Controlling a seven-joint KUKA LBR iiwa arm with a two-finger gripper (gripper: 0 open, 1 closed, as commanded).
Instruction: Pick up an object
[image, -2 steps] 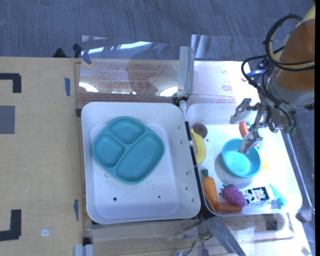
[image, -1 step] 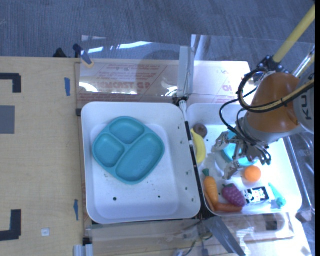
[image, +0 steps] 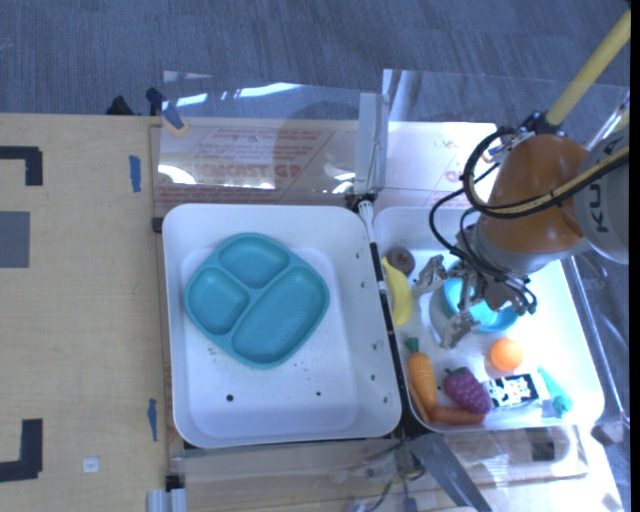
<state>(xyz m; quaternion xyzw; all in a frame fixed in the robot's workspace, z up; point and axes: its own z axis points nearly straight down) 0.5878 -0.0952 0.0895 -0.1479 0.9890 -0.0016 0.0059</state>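
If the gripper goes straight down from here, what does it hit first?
Most likely the blue cup right under the gripper in the right bin; depth is hard to judge from this slanted view.

A divided plate (image: 258, 298) is seen in the left bin (image: 200, 400). In the right bin (image: 590, 390), a banana (image: 400, 292) is found left of the gripper (image: 445, 300), with a carrot (image: 421, 378), grapes (image: 466, 389) and an orange (image: 505, 355) nearer the front.

The arm (image: 560, 215) is grey with a broad, rounded orange band (image: 535, 190) above the wrist, black cables (image: 470, 185) looping loosely around that band, dark letters on the grey casing at the frame's right edge, and a metallic silver claw (image: 462, 300).
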